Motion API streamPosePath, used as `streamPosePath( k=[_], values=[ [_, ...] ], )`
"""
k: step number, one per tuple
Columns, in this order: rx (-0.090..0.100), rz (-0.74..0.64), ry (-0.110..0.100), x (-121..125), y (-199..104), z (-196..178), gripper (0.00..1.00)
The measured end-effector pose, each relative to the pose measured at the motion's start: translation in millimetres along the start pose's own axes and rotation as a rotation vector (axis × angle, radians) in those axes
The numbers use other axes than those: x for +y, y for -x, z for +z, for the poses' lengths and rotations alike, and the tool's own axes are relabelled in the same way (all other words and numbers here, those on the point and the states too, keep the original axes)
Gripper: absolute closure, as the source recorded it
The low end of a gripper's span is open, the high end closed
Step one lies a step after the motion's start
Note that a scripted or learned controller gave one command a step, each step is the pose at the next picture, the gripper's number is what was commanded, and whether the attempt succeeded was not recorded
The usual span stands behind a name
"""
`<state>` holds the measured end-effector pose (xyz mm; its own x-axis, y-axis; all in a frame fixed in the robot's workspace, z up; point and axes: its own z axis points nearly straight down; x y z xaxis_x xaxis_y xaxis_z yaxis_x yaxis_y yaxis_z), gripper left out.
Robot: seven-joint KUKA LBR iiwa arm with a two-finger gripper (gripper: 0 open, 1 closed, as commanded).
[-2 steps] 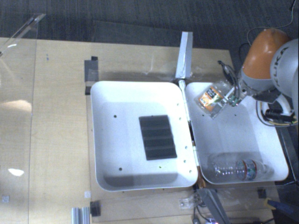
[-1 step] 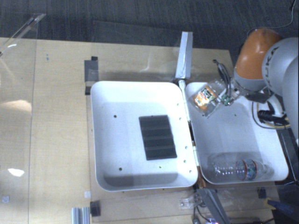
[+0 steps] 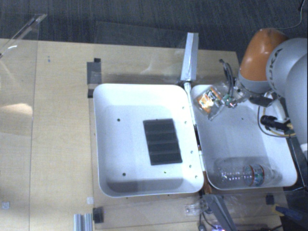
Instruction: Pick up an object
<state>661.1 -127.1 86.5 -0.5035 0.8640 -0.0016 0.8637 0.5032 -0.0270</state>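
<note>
A black ridged rectangular pad [image 3: 162, 141] lies flat in the middle of the left bin [image 3: 108, 129]. In the right bin [image 3: 240, 138], a clear plastic bottle [image 3: 243, 173] lies on its side along the near wall. A small crinkled packet [image 3: 208, 101], orange and clear, sits in the far left corner of that bin. My gripper [image 3: 226, 99] is low over that corner, right beside the packet and touching or nearly touching its right edge. The wrist and cables hide the contact.
The grey arm with its orange band [image 3: 260, 57] covers the right bin's far right side. A black cable [image 3: 275, 124] loops over the bin's right rim. A grey bar [image 3: 190, 57] stands behind the divider between the bins.
</note>
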Motion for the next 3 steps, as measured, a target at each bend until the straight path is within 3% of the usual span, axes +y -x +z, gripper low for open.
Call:
streamPosePath(
  k=[1,2,3],
  values=[
    [0.003,-0.002,0.001,1,-1,-10,1.00],
    [-0.005,-0.017,0.035,18,-14,-79,1.00],
    [-0.005,-0.017,0.035,18,-15,-79,0.00]
  ],
)
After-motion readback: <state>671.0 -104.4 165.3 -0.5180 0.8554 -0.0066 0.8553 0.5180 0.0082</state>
